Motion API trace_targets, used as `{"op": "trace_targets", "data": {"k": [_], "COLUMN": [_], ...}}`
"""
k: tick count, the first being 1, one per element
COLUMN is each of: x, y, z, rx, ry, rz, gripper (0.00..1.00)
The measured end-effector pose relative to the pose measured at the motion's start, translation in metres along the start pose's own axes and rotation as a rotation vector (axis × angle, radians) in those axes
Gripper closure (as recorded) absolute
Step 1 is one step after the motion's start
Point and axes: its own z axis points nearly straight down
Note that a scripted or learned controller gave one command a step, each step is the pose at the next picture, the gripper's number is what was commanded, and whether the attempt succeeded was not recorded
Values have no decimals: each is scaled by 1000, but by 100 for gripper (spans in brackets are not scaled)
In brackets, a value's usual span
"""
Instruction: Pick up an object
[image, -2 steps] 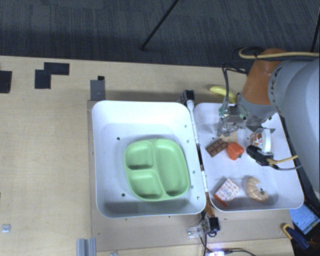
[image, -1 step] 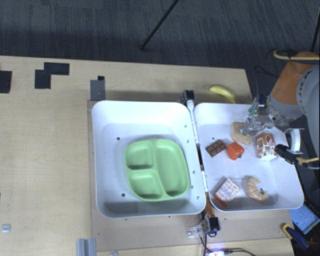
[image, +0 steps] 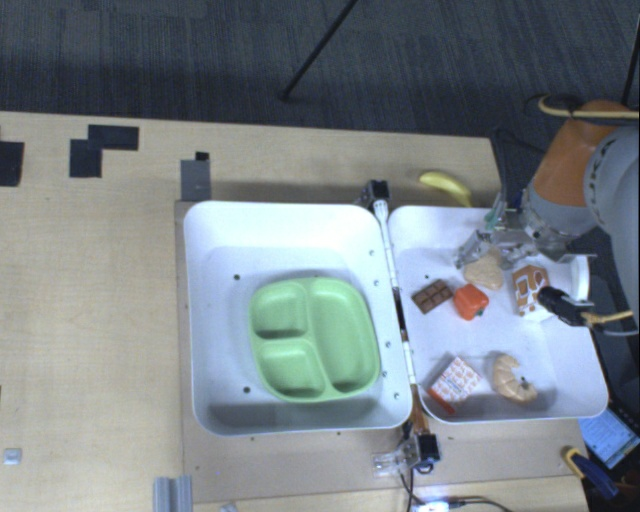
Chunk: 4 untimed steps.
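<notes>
Down at the front of the right bin (image: 575, 395) lie two small things: a red-and-white checked packet (image: 455, 381) and, just beside it, a tan pastry that looks like a little croissant (image: 513, 377). A bit further back sit a brown chocolate bar (image: 433, 295) and an orange-red block (image: 471, 301), close together. Right of them a white and orange toy (image: 528, 287) lies near the bin's far side.

Next door, the left bin (image: 210, 300) holds a green plate with three parts (image: 313, 338), and nothing is on the plate.

Further back in the right bin, the robot's hand (image: 490, 250) hangs low over a pale beige piece (image: 484, 272), maybe toy bread. Its thin fingers seem spread apart, one on each side above that piece, and nothing sits between them. I think the beige piece is the one it wants.

So the job looks only begun. The arm (image: 580, 170) has the hand over the bin, but no object is off the floor of the bin yet. What is left is to close on the piece and lift it up.

Past the bins, a yellow banana (image: 446, 186) rests on the worktop (image: 90, 330).
</notes>
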Motion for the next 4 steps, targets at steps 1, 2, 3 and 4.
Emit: {"op": "trace_targets", "data": {"k": [1, 2, 3, 4], "x": [-6, 76, 75, 86], "y": [1, 2, 1, -41], "z": [-11, -114, -113, 7], "rx": [-9, 1, 5, 4], "ry": [-19, -24, -25, -24], "rz": [-5, 7, 8, 11], "gripper": [100, 100, 0, 0]}}
